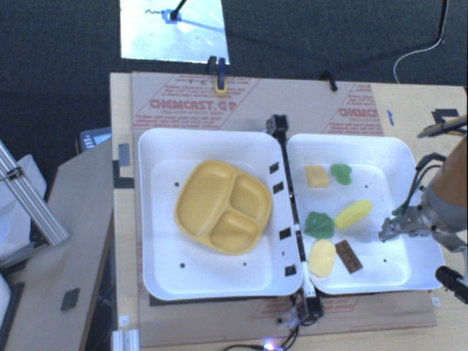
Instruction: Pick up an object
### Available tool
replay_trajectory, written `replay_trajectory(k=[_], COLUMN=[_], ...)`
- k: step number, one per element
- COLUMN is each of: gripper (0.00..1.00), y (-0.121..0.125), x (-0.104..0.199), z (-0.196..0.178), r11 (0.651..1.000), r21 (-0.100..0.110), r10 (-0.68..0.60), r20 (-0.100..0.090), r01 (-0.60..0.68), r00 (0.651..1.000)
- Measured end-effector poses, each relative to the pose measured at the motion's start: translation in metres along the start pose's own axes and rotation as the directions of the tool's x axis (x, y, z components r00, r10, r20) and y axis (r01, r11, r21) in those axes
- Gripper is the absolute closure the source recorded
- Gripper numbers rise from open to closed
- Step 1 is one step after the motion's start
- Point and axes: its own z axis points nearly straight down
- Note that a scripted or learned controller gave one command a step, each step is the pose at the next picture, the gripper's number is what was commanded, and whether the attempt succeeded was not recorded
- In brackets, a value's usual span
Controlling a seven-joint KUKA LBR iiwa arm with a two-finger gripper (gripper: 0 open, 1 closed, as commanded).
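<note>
The right bin (pixel 395 152) holds several small items: a tan block (pixel 316 175), a small green piece (pixel 340 172), a yellow corn-like piece (pixel 352 214), a green leafy piece (pixel 319 224), a pale yellow round item (pixel 322 257) and a brown bar (pixel 348 255). My gripper (pixel 386 232) reaches in from the right and hangs low over the bin's right half. It is to the right of the corn piece and the brown bar, apart from both. I see nothing held in it.
A yellow divided plate (pixel 223 205) lies in the left bin (pixel 161 152). A black hinged divider (pixel 287 196) runs between the bins. Cables (pixel 420 174) loop beside the arm's wrist at the right edge.
</note>
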Motion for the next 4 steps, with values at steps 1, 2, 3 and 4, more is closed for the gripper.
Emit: replay_trajectory(k=[1,2,3,4], gripper=[1.00,1.00,1.00,1.00], y=[0.023,0.099,0.152,0.184], x=[0.012,0.067,0.104,0.137], z=[-0.188,-0.276,-0.281,-0.288], r11=[1.000,1.000,1.000,1.000], r21=[-0.016,-0.014,-0.004,-0.002], r10=[-0.005,-0.011,-0.008,-0.006], r20=[0.004,0.001,-0.001,-0.002], r01=[0.005,0.011,0.008,0.006], r00=[1.000,1.000,1.000,1.000])
